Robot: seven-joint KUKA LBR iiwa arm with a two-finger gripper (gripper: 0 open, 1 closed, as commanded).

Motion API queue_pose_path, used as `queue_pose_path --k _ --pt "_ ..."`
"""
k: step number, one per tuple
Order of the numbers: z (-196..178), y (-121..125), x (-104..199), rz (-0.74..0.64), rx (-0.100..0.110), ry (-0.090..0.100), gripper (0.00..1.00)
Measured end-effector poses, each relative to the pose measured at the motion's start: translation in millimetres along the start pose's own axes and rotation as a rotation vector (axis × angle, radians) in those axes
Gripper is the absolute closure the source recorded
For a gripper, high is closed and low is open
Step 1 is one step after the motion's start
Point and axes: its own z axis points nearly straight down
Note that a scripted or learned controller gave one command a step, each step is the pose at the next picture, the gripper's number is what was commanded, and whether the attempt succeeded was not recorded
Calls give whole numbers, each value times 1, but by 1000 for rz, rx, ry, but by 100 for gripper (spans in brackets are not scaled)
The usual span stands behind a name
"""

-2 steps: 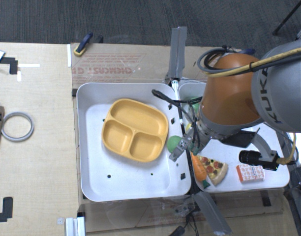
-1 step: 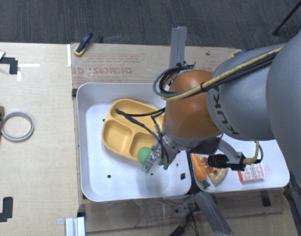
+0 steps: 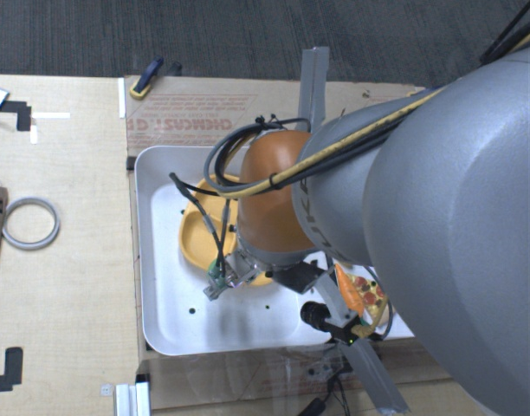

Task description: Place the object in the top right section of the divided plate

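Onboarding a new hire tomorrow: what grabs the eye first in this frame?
The big grey arm fills the right half, its orange band hanging over the white bin. Under it peeks a yellow divided plate, mostly hidden. Far left on the bench lies a roll of tape.

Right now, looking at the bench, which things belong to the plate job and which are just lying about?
Part of the job:
- yellow divided plate, mostly hidden under the arm
- white bin that holds it
- orange patterned object at the bin's right, partly hidden

Just lying about:
- tape roll on the bench, left
- blue and yellow tool above the bin
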Motion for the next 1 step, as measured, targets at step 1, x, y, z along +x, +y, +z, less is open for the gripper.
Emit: queue_pose_path --k 1 --pt "49 -24 -45 70 -11 -2 100"
